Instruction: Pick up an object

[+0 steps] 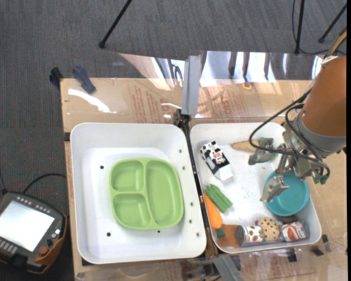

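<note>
We see two white bins side by side. The left bin (88,157) holds a green tray (146,193). In the right bin (254,134), the gripper (276,183) hangs over a teal bowl (292,201), near a carton (216,160), carrot (214,213) and cans (250,234).

Partly hidden under the gripper (273,174): teal bowl (289,199). Beside that bowl, arm (327,107) cut off by right edge. Finger state unclear.

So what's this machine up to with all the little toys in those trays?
The robot arm reaches in over the right bin, its gripper hanging just above a teal bowl. Nothing is between its fingers yet. A cow-print carton, a carrot and some cans lie around it. The left bin holds a green divided plate.
</note>
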You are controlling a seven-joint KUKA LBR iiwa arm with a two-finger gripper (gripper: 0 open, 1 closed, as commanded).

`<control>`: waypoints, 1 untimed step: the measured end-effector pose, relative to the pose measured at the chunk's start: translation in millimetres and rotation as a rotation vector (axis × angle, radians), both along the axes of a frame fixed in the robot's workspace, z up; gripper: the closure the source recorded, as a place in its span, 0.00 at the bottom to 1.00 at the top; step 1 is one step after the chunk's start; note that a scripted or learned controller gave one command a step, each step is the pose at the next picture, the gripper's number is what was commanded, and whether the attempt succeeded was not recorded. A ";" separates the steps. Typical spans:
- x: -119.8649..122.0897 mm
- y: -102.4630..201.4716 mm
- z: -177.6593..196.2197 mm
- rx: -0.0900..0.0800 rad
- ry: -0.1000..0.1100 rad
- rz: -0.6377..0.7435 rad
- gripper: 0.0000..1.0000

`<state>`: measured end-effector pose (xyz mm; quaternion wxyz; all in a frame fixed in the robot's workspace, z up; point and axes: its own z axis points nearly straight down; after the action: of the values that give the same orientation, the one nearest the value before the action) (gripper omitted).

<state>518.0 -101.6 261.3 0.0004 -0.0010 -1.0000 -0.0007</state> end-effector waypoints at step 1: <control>46.8 -7.4 -106.3 -0.001 0.007 -0.317 0.00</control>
<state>564.8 -109.0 155.0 0.0036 -0.1587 -0.9873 -0.0004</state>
